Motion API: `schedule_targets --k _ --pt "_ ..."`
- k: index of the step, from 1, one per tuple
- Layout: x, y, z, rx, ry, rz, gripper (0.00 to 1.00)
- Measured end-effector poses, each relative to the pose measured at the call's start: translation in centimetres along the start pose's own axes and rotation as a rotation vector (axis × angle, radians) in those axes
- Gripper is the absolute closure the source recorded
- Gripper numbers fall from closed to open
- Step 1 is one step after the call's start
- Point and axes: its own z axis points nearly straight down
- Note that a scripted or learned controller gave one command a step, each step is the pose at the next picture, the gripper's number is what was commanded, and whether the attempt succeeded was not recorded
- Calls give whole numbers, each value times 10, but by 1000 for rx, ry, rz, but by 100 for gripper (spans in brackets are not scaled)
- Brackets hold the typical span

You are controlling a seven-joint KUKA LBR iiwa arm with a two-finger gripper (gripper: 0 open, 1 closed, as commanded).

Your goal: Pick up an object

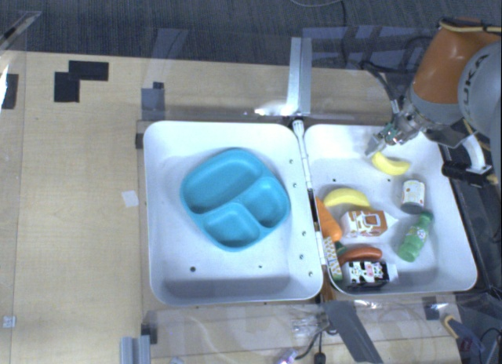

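Bench, two white bins | right bin (463, 272) cluttered | my gripper (390, 136) hovers just above yellow banana piece (390, 164), likely lining up a grasp | finger spread: cannot tell, blurred.

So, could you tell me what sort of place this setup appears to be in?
Probably a robotics lab grasping station: a grey arm with an orange band reaches over two shallow white bins on a wooden bench, one holding a blue divided plastic plate, the other toy items like a yellow banana.
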Motion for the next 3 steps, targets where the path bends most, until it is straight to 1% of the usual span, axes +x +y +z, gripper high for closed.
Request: schedule_targets --k 1,2,3 --pt "37 15 -19 12 13 27 100" --pt "94 20 -81 12 15 43 100" --pt "104 23 -71 15 15 174 100"
